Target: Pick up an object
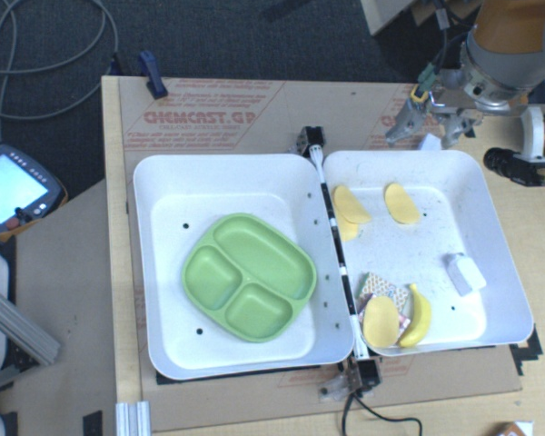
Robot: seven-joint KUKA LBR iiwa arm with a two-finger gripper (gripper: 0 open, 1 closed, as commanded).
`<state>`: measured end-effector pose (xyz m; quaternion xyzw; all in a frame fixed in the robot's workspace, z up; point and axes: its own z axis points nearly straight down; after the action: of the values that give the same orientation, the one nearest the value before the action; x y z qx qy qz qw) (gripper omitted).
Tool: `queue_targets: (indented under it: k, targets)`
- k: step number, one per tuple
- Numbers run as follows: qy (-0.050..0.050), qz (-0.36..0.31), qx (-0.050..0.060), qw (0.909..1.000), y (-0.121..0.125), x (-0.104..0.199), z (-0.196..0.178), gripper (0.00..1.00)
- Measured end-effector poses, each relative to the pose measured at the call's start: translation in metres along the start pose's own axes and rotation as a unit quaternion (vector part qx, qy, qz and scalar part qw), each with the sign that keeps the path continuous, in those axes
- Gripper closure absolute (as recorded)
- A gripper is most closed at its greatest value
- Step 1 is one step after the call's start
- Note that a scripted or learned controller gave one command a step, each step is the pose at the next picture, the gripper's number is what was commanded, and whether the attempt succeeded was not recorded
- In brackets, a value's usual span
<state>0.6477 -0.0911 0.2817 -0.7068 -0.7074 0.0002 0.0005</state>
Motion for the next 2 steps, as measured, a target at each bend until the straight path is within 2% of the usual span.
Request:
queue_targets:
  k: [1, 2]
  targets:
    - [-0.001, 0.001, -0.002, 1.0, -0.021, -0.032, 0.196, 0.0]
    - [-0.001, 0.0, -0.001, 1.0, 0.016, -0.046, 0.197, 0.0]
